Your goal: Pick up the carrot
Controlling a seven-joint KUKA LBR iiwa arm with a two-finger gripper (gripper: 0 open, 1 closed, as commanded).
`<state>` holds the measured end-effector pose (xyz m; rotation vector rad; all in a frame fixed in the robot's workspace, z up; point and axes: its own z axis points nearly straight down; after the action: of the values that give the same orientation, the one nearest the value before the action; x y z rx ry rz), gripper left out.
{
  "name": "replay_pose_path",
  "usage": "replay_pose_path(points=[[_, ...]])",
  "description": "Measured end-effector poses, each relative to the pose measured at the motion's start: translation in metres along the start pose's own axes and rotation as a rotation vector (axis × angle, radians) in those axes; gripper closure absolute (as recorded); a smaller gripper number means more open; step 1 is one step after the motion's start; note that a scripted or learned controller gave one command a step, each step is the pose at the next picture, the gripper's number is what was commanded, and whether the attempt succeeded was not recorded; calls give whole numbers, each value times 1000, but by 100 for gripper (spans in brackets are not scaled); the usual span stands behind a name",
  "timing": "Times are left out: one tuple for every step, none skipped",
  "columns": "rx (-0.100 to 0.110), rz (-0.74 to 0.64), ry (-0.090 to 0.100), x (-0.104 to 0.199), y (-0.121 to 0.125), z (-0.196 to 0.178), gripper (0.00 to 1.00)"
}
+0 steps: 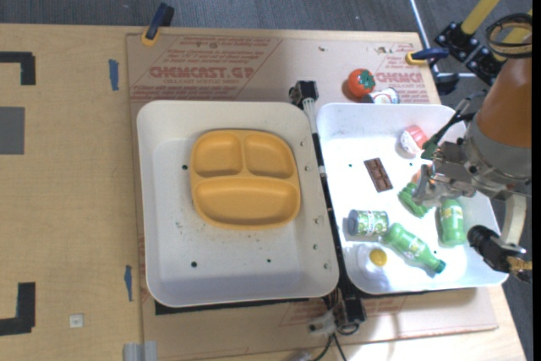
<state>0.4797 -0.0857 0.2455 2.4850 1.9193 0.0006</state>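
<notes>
1. Grey carpet lies behind a worktop (76,207) covered in brown cardboard, which carries two shallow white bins side by side.
2. The left bin (156,207) holds a yellow divided plate (245,178), lying flat towards its far side.
3. The right bin (355,121) holds a scatter of small items: a red-and-white piece (412,139) near the far rim, a brown bar (378,173) in the middle, a green can (368,222) on its side, and a green bottle (414,247) lying just beside the can. There is also a yellow piece (377,258) by the near rim and a second green bottle (450,224) further right.
4. I cannot tell which of these items is the carrot.
5. The claw (429,182) hangs over the right half of the right bin, directly above a green item (413,198). From this angle I cannot tell whether it is apart or together.
6. A round red item with a green top (359,83) sits on the cardboard just beyond the right bin.
</notes>
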Motion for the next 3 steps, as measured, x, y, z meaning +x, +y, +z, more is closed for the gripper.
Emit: replay_pose_path(points=[[4, -11, 1, 64, -17, 31, 100], [2, 267, 0, 30, -2, -13, 100], [5, 443, 1, 46, -12, 3, 100]])
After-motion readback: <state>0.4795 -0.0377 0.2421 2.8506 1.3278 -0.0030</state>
